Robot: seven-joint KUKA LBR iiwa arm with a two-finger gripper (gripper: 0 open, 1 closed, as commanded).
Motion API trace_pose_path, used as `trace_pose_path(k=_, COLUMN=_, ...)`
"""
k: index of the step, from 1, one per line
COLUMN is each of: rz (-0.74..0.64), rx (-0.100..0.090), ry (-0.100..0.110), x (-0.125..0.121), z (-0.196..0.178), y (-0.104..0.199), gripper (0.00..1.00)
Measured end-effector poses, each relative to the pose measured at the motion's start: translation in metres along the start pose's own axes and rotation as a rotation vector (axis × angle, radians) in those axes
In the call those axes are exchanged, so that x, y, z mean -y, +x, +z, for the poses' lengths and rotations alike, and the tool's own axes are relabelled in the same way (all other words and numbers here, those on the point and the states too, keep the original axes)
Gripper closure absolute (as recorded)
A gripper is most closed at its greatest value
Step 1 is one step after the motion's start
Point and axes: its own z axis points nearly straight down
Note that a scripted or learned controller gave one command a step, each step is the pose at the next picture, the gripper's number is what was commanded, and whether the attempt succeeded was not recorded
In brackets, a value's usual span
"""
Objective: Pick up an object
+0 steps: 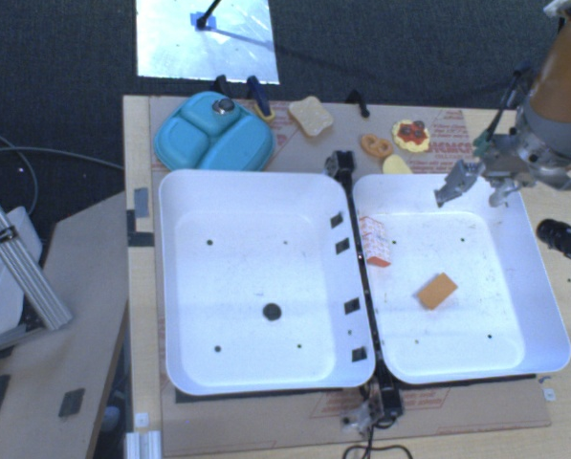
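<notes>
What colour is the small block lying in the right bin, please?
Orange, seen in the camera view: the block lies in the right bin.

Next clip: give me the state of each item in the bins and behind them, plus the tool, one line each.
Tool: open, above the right bin's far edge, holding nothing.
Orange block: lying loose in the right bin.
Red-and-white packet: lying by the right bin's left wall.
Dark disc: flat on the left bin floor.
Blue tray: behind the left bin.
Toast: on the bench behind the bins.
</notes>
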Motion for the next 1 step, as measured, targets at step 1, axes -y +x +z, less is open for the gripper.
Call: trace_pose_path(k=1, rz=0.010, rx=0.000, ry=0.012, x=0.0708, z=0.0974, y=-0.0604, gripper=0.00)
